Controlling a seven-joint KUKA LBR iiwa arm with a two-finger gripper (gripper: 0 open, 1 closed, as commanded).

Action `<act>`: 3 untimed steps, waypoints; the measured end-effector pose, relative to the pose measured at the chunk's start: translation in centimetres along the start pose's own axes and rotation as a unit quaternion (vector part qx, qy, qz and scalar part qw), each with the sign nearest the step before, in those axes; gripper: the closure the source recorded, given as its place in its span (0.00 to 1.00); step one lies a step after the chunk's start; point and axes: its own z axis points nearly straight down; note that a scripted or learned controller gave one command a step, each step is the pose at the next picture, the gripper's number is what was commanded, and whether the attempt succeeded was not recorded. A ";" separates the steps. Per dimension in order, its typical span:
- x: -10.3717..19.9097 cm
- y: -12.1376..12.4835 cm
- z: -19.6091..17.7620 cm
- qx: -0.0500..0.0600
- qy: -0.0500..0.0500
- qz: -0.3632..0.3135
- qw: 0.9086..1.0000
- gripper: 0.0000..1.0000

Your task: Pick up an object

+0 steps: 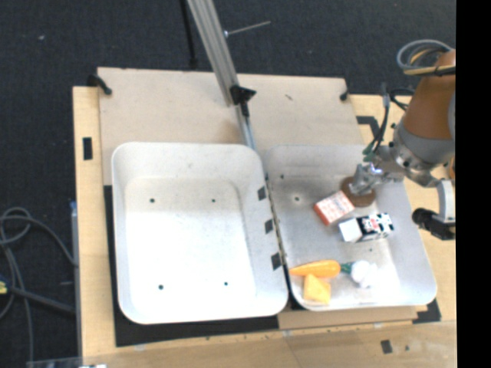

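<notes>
1. Counter (192, 106): bears two shallow white bins side by side.
2. Left bin (192, 159): white floor with a few small dark dots.
3. Right bin (406, 274): holds a red-and-white packet (334, 208), a white-and-black toy car (366, 227), an orange carrot (315, 268), a yellow wedge (317, 289) just beside the carrot, and a pale round item (360, 271).
4. Arm (428, 121): enters from the right; its pincer (368, 173) hangs over a brown round object (359, 191) near the packet.
5. Finger state: not discernible.
6. Metal rail (215, 41): slants over the counter's far side.
</notes>
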 end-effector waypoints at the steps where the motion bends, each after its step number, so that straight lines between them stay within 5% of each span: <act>1: -0.2 -0.3 -6.2 0.000 0.000 -0.004 1.000 1.00; 2: -0.3 -0.2 -8.3 0.001 0.001 -0.005 1.000 1.00; 3: 4.7 -1.8 -9.0 0.002 0.002 -0.007 1.000 1.00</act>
